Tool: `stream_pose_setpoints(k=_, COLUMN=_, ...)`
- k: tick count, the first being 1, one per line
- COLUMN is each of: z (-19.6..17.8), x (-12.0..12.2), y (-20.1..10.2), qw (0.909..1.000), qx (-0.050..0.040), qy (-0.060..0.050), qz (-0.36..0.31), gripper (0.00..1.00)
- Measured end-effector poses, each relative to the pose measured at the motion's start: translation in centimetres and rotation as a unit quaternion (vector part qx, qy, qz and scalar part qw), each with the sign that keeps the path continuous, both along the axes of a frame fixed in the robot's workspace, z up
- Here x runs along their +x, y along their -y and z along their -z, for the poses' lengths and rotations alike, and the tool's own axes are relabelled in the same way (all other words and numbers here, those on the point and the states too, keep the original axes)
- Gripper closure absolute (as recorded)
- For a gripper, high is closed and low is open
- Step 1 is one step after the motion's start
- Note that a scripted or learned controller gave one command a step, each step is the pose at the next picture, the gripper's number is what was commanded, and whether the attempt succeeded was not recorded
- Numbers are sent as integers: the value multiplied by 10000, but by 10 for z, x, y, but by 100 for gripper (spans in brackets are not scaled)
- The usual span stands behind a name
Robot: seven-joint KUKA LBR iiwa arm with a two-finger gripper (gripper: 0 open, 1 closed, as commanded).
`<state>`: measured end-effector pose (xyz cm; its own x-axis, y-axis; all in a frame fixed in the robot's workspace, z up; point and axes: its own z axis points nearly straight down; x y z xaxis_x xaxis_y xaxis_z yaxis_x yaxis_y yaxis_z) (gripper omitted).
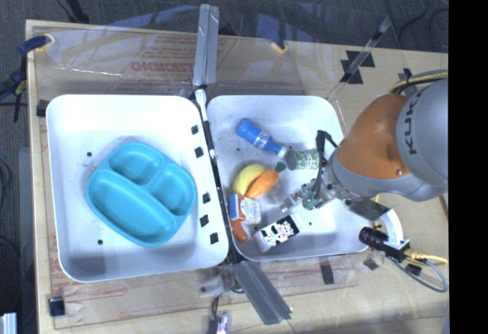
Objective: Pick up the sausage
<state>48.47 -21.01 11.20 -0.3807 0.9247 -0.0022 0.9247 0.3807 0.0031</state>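
Two shallow white bins are set side by side on the tabletop (pixel 69 43), so that items are kept within reach of the arm. The left bin (pixel 69 119) carries a blue divided plate (pixel 141 191), while the loose items are gathered in the right bin (pixel 305 107), toward its lower left quarter. The KUKA arm (pixel 396 146) is reached in from three o'clock, and the gripper (pixel 309 197) is lowered into the right bin's middle, at about three o'clock from the cluster. How far the jaws are parted cannot be told, and nothing is visibly held. The sausage (pixel 239 227) is judged to be the small reddish-brown piece lying against the left wall of the right bin, at about seven o'clock from the gripper; it looks short, rounded and partly covered by a small red and white packet (pixel 248 210). A yellow lemon (pixel 247 177) and an orange carrot (pixel 264 182) lie touching just above it, a blue bottle (pixel 258 135) lies at twelve o'clock of them, and a black and white item (pixel 277 232) lies just beside the sausage. A close wall and crowding neighbours would likely make the grasp awkward.
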Motion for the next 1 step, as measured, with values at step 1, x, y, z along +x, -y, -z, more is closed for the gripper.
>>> stream_pose_setpoints(k=1, z=-10, x=2, y=0, qw=10000, qx=-6, qy=8, qz=-29, gripper=100)
